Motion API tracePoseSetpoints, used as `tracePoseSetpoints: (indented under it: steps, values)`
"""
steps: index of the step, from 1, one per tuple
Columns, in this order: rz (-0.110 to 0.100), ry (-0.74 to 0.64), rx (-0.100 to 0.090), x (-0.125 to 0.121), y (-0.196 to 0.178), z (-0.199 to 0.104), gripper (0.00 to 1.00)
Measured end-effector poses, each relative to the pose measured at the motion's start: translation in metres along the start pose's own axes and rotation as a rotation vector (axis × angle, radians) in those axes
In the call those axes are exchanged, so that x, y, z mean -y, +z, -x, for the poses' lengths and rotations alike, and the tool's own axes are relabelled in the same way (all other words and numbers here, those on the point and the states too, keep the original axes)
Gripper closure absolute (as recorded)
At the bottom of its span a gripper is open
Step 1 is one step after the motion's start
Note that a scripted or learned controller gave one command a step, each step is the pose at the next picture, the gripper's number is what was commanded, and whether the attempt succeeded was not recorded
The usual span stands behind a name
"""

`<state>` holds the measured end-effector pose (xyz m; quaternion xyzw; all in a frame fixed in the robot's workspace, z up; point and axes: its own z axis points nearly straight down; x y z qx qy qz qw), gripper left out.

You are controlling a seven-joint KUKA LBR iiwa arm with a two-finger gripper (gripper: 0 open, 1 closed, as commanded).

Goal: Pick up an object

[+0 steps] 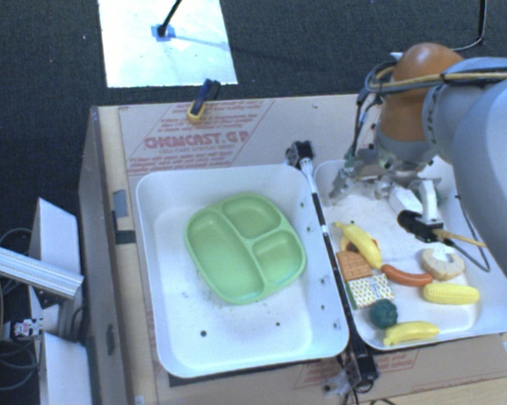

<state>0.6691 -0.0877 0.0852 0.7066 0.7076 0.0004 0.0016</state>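
The right bin [502,306] holds several toy foods: a yellow banana [360,241], a tan waffle [353,264], a checkered cracker [368,290], a red sausage [407,274], a pale bagel [441,263], a yellow corn cob [449,293], a dark green ball [384,313] and a second banana [410,332]. My gripper [357,179] hangs over the far left corner of this bin, above and behind the first banana. I see nothing held in it.
In the left bin [186,340] lies a green divided plate [244,246]. A yellow and black tool [202,100] rests on the cardboard behind the bins. The grey arm [483,151] covers the right bin's far right side.
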Motion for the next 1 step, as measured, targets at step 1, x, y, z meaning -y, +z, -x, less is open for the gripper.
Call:
tracePoseSetpoints:
  steps: [1]
  values:
    - [0.0, -0.002, 0.0, 0.0, 0.0002, -0.0024, 0.0]
